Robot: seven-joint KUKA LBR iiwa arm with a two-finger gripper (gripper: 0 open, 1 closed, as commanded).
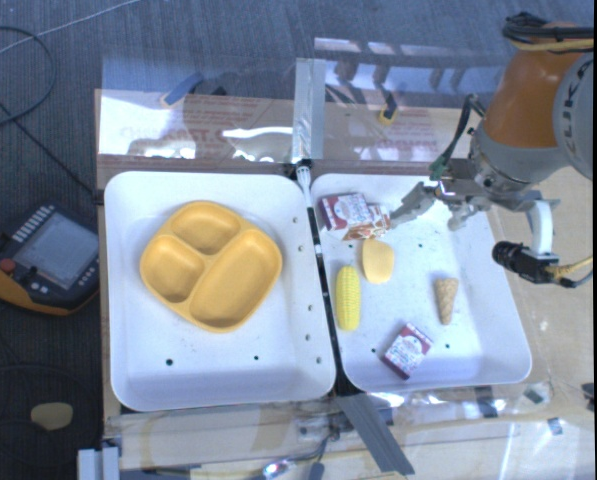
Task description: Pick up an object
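My gripper (418,200) hangs over the upper part of the right bin (488,368), its tip slanting toward the red-and-white packet (350,214) near the bin's top left corner. From this high slanted view I cannot tell how far apart the fingers stand, and nothing shows between them, so I judge that I hold nothing yet.

In the camera view, the things I could take all lie in the right bin. The packet sits closest to my tip, just beside the divider between the bins. Just below it lies a small yellow rounded piece (378,261), perhaps a toy chip or lemon slice, though the picture is too coarse to be sure. A corn cob (347,297) lies lengthwise beside the divider, an ice-cream cone (446,299) rests well apart toward the right, and a second red packet (407,351) lies near the bottom. The left bin (128,368) bears a yellow divided plate (211,265).

To do this step well, I would go for the near packet, but it lies flat and close to the wall, so I should come straight down, span its narrow side and keep clear of the divider. The cone, standing free of its neighbours, may be the safer pick if the packet looks too flat to pinch
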